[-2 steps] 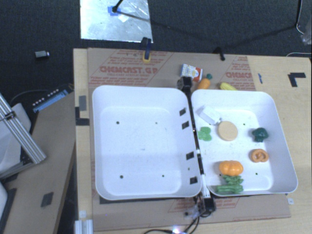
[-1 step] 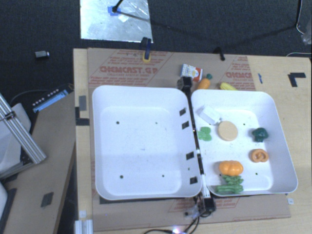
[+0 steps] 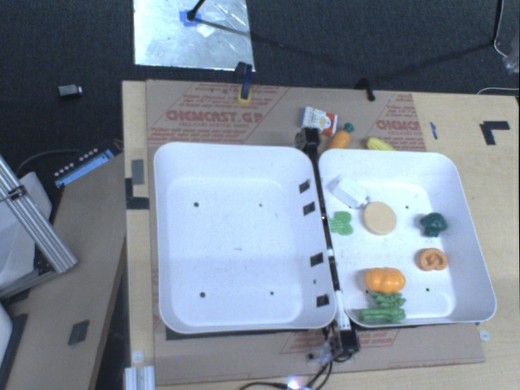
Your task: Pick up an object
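Two white bins sit side by side on the bench in the camera view, and all the candidates are over in the right bin (image 3: 470,232). Running through them: a tan round disc (image 3: 379,218) near the middle, with a small light-green piece (image 3: 340,223) just beside it toward the divider. A flat white piece (image 3: 348,192) lies above those two, close to the upper-left corner. On the far side there is a dark green broccoli-like lump (image 3: 433,223), and just below it an orange ring (image 3: 431,259), the two apart from each other. Down at the lower edge, an orange pumpkin-shaped object (image 3: 384,279) sits right above a bundle of green pods (image 3: 383,309) (they look to be touching, though it is hard to be sure at this size).

The left bin (image 3: 165,218) lies alongside, joined to its neighbour by a row of dark clips. Both rest on a cardboard sheet (image 3: 211,112). Beyond the right bin's top rim, on that cardboard, lie an orange carrot-like piece (image 3: 340,139), a yellow piece (image 3: 379,145) and a small white-and-red packet (image 3: 318,119).

As for the gripper: how wide it stands, and whether it has hold of anything, cannot be told from this view. Every object named rests on the bin floor or the cardboard.
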`<state>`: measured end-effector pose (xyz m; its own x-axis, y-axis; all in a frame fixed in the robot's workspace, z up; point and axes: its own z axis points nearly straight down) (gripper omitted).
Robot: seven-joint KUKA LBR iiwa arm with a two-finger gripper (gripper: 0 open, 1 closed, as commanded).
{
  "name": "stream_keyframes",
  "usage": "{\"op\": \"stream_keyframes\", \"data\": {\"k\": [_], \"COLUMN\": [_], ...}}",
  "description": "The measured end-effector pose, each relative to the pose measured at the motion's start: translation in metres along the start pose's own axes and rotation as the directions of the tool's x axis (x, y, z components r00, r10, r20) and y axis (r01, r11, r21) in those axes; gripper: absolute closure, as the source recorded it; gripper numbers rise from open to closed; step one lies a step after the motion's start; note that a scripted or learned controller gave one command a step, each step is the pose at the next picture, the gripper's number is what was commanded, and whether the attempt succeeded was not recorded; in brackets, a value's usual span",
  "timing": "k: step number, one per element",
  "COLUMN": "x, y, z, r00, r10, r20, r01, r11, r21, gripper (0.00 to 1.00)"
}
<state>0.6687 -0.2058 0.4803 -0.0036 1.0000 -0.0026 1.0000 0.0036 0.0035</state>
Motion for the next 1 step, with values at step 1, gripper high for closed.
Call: {"op": "stream_keyframes", "data": {"k": [1], "x": [0.0], "y": [0.0], "z": [-0.0037], "r00": [1.0], "r10": [0.0], "r20": [0.0], "r01": [0.0], "r11": [1.0], "r21": [0.0], "gripper": [1.0]}}
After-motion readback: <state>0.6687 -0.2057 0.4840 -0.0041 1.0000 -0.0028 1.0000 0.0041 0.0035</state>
